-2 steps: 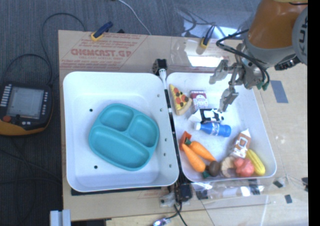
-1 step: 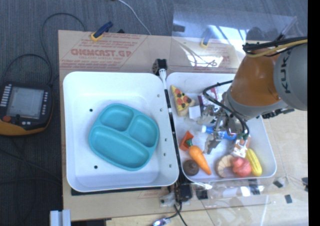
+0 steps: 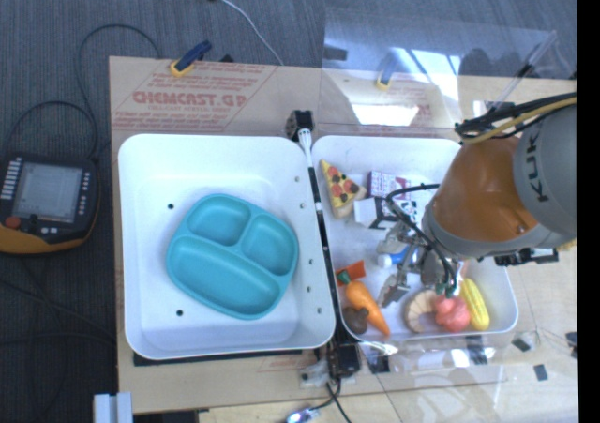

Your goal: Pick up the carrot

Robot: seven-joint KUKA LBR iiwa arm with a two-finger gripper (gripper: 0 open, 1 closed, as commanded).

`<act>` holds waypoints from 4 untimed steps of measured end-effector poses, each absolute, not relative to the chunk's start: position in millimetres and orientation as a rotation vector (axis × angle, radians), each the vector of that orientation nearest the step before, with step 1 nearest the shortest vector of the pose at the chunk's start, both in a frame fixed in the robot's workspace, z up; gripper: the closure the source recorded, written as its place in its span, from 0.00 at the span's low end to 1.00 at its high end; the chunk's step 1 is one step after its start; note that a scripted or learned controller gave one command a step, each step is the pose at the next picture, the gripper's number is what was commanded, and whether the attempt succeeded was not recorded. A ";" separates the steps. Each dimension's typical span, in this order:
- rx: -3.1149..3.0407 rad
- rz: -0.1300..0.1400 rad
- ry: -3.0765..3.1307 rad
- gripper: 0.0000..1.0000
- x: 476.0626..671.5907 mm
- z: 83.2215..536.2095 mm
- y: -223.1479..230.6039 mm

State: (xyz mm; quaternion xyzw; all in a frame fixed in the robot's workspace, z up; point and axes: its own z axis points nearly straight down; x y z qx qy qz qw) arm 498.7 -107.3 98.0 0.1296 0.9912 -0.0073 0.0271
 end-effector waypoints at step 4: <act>0.923 -0.005 3.011 0.00 497.4 180.0 -44.9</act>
